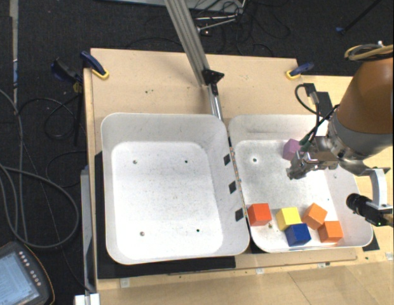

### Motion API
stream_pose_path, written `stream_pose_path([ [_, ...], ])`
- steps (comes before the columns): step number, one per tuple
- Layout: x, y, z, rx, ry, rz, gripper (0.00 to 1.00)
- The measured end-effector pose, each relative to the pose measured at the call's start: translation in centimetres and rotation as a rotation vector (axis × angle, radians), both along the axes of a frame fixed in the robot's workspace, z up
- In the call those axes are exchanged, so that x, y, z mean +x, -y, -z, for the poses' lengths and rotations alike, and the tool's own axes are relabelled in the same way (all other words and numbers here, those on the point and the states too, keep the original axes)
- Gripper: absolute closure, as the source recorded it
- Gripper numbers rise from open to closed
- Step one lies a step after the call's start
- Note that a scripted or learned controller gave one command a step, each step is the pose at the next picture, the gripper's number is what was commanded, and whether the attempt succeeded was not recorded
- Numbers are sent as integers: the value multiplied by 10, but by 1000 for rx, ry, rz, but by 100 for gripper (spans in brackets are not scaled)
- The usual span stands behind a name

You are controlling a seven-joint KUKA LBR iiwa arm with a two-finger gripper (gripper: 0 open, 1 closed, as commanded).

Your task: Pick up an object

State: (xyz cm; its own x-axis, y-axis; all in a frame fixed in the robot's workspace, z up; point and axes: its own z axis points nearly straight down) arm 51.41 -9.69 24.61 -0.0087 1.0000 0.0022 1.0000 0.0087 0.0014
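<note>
Gripper (297,170) is low in right bin (267,234), just beside pink block (290,149) at its upper-left; can't tell if it holds anything. Other blocks (297,224) sit well apart along bin's front edge. Approach step, prob. Next: center over pink block, then lift.

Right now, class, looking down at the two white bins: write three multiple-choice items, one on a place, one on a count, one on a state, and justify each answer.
1. Where are the blocks?
A. left bin
B. right bin
C. bare bench

2. How many orange blocks lie along the near edge?
A. one
B. three
C. five

3. How does the purple block sit?
A. close beside the gripper
B. stacked on the blue block
C. outside both bins

Answers:
1 B, all lie in the right bin.
2 B, orange blocks, beside a yellow block and a blue block.
3 A, the purple block sits by the gripper.
</note>
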Motion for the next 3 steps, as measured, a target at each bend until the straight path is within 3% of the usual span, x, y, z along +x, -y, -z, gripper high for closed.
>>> stream_pose_path([
  [3, -24, -142, -2, 0, -3, 0, 100],
])
